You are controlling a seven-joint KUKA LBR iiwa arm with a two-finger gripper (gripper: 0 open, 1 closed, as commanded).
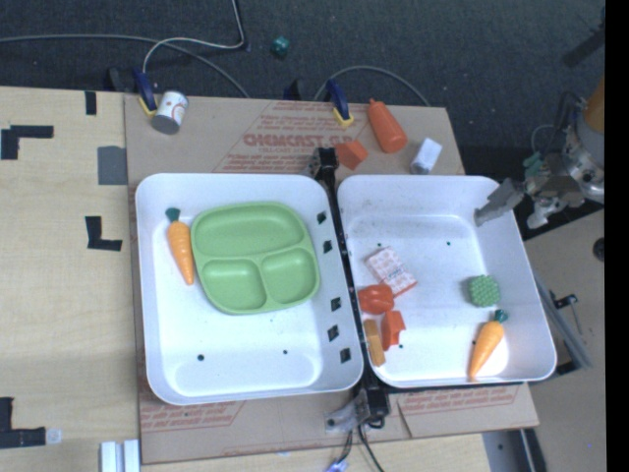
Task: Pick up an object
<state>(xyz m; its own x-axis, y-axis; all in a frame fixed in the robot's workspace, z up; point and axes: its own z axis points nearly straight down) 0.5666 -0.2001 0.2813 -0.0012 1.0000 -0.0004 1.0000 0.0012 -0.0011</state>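
Gripper (498, 205) is hovering over right bin's (521, 264) top-right rim; we can't tell its state. We're eyeing toy carrot (485, 349) in the lower-right corner: probably light, rigid, slick plastic; pinching mid-body across the width.

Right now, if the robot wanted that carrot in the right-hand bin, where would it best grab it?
Probably across the thick orange middle of the carrot, coming straight down from above. It lies flat and slanted near the right bin's front right corner, green top up toward the green knobbly ball. The hand should close across its width; the bin wall crowds its outer side.
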